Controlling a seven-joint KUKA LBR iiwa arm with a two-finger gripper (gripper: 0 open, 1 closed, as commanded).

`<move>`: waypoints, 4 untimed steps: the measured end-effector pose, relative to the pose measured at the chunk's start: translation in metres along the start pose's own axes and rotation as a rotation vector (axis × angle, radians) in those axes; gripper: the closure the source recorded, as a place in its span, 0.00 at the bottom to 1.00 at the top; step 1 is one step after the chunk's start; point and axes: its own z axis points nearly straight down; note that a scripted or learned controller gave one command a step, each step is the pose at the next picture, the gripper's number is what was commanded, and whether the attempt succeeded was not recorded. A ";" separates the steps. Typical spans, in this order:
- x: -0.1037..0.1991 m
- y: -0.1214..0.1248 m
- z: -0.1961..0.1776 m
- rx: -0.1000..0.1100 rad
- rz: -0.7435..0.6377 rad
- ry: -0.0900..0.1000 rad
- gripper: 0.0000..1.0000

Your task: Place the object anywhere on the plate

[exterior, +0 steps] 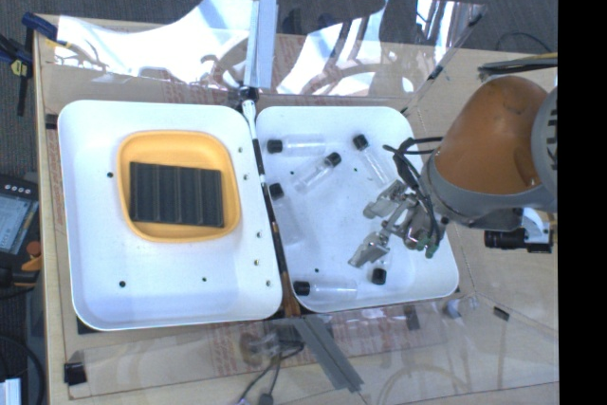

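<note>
The arm (493, 156) is reaching in from three o'clock, its orange band hanging over the right bin (285, 123). At nine o'clock the left bin (85, 280) is holding the yellow plate (175, 147), which is carrying a dark ribbed insert (178, 194) in its middle. In the right bin several clear tubes with black caps are lying scattered: one (318, 171) near the centre, one (370, 156) at about one o'clock, one (327, 285) along the six o'clock edge. The gripper (384, 228) is hovering low at the bin's four o'clock, just above a black cap (378, 276); its fingers are looking spread, pinching nothing. I judge the pick is going on, with nothing lifted. Next it needs closing on one tube, lifting clear, then travelling toward nine o'clock to the plate.
</note>
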 end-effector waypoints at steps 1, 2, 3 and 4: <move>0.000 0.000 0.000 0.000 0.000 0.000 0.00; 0.000 0.000 0.000 0.000 0.000 0.000 0.00; -0.015 -0.024 -0.042 0.001 -0.242 -0.003 0.00; -0.015 -0.023 -0.042 0.000 -0.242 -0.003 0.00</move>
